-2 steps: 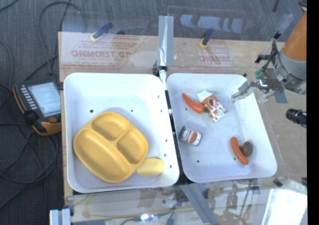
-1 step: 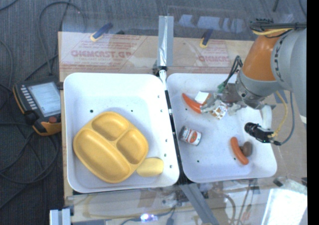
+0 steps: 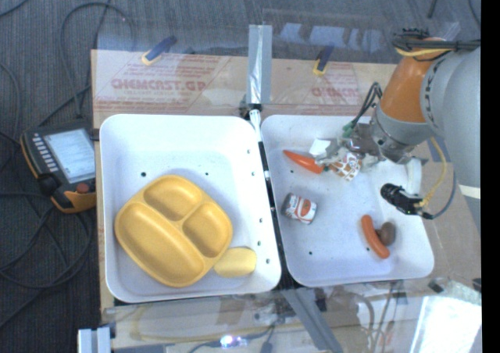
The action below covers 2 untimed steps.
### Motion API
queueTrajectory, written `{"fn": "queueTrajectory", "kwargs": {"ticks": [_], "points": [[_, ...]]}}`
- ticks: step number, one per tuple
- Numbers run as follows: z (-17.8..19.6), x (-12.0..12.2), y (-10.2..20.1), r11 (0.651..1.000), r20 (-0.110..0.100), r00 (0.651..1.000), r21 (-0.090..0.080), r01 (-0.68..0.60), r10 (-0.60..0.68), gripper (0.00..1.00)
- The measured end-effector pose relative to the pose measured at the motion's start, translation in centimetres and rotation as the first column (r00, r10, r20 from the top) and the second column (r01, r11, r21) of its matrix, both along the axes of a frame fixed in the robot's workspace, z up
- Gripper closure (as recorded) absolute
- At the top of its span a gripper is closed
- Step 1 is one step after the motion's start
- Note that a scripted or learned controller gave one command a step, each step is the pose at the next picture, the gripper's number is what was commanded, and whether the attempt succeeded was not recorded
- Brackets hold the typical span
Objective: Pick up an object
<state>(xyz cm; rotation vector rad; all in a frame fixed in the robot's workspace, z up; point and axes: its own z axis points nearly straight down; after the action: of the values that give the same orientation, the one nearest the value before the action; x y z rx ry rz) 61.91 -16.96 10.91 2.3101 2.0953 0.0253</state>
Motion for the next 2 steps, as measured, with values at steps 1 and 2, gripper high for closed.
{"fn": "queueTrajectory", "kwargs": {"ticks": [1, 2], "points": [[0.4, -0.35, 0.03, 1.0, -0.014, 1.0, -0.001, -0.003, 0.003, 1.0], [0.5, -0.25, 0.02, 1.0, -0.01, 1.0, -0.002, -0.003, 0.003, 0.0]]}}
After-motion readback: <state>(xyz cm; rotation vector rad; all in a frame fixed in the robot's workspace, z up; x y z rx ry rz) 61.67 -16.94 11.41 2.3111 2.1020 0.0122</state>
